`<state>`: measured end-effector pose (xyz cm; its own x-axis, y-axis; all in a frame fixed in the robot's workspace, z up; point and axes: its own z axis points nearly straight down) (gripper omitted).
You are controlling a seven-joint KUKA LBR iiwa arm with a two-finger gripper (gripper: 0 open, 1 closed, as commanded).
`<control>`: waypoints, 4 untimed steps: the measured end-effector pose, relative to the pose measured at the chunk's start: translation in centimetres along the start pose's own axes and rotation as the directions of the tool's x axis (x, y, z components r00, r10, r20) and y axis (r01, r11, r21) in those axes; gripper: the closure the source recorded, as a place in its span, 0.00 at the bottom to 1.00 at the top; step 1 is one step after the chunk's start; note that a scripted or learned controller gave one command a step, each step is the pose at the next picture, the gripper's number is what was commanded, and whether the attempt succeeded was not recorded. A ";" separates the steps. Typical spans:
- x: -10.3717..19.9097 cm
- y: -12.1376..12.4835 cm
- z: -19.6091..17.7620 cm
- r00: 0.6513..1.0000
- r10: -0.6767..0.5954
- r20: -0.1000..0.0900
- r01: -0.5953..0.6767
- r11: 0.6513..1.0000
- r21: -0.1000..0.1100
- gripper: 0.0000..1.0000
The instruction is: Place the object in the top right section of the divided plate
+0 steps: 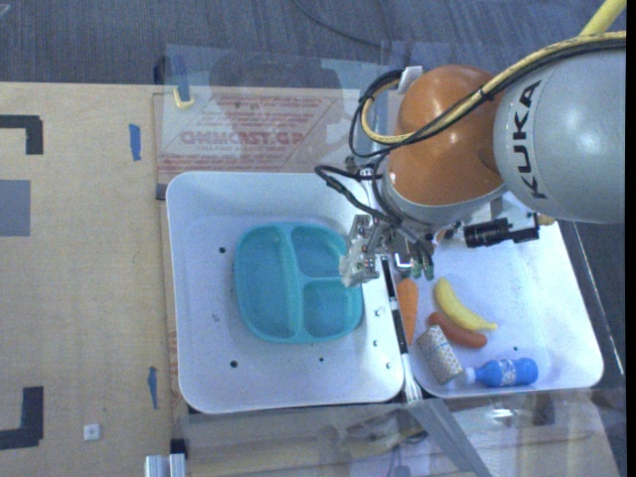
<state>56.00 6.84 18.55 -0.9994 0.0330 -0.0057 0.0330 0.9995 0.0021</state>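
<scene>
Progress looks partial at best, judging from how things lie. The gripper (360,256) hangs at the right rim of the teal divided plate (260,306), which sits in the left white bin (199,366), and its metal fingers are crowded under the orange-banded wrist (442,147) so closely that whether they are spread or closed cannot be made out, nor whether anything is pinched between them. A pale, glinting bit shows at the tip, but it may be part of the tool itself. All three plate sections, just to the left of the gripper, look bare; the top right section (318,254) lies directly beside the tip, so the arm is about where a drop would need to happen. To the right of the gripper and below it, in the right white bin (576,286), rest the candidates: a carrot (407,306) closest, along the wall between the bins, then a banana (459,306), a sausage (459,332) touching the banana, a grey speckled block (437,356), and a small blue bottle (507,372) farthest off. Which of these is the object meant is not clear. My reading is that no placement is yet done: the section is unfilled, and either a release or a fresh pick remains.
</scene>
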 end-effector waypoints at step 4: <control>4.4 -6.8 0.0 0.812 -0.583 -0.003 0.583 0.812 -0.002 1.00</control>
<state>51.42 0.18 18.52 -0.8311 -0.5562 -0.0025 -0.5562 0.8311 0.0000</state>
